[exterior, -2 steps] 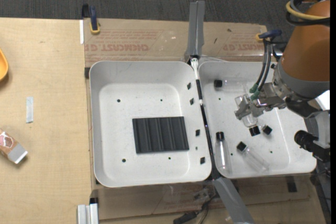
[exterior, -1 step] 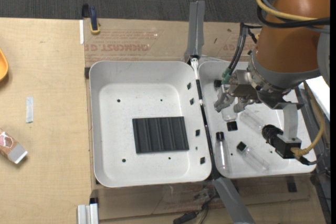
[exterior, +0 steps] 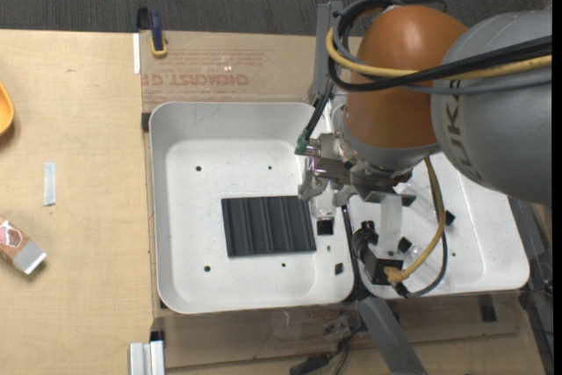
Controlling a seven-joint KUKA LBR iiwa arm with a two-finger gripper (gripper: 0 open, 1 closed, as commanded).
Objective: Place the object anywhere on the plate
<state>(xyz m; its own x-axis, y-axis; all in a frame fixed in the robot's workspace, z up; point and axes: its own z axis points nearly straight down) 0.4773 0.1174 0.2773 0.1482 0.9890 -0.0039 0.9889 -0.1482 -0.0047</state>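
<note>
The hand (exterior: 327, 205) hovers at the right edge of the black ribbed plate (exterior: 268, 225) in the left bin (exterior: 176, 189). Hand opening and object location cannot be determined. Next move: verify the grasp, then release over the plate.

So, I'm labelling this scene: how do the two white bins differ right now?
The left bin is in open view, while the right bin lies largely under the arm. The left bin holds a dark ribbed plate; no such plate is seen in the right bin. Both are shallow and white.
</note>
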